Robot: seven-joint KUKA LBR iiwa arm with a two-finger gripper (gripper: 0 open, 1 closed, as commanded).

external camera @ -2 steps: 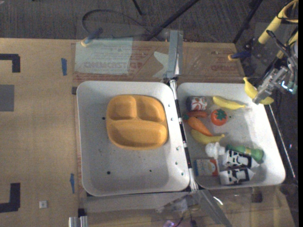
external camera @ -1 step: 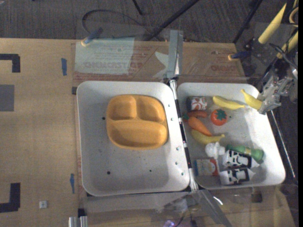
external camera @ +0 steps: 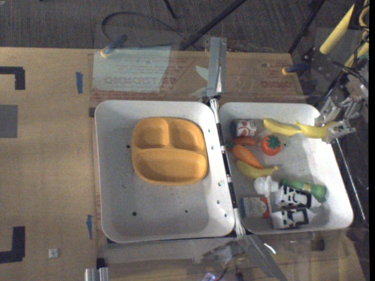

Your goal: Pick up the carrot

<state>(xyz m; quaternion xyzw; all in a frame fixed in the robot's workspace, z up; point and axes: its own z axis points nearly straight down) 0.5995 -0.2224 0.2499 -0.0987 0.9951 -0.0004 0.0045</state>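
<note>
1. Camera view has the gripper [external camera: 335,123] sitting out at the upper right edge of the right bin [external camera: 343,180], with a yellow banana [external camera: 313,130] right at its tips — whether the claw is released or clenched, I cannot tell from this angle.

2. And the carrot [external camera: 246,155]? It lies in the left half of that right bin, close to the divider, well apart from the gripper. A red pepper-like piece [external camera: 244,141] sits just above it, a tomato [external camera: 271,144] to its right, a second banana [external camera: 256,170] just below.

3. My read: the approach step is in hand, nothing grasped — the carrot rests untouched on the bin floor.

4. Axis check: the carrot's long axis runs diagonally, from upper left to lower right in the picture. The thicker end seems to be the upper left one, the taper pointing down-right toward the second banana, though the blur makes that uncertain.

5. The next move calls for a traverse leftward across the bin, then a wrist turn so the fingers close across that diagonal, not along it — with neighbours crowding both ends, a descent at the carrot's middle looks safest.
</note>
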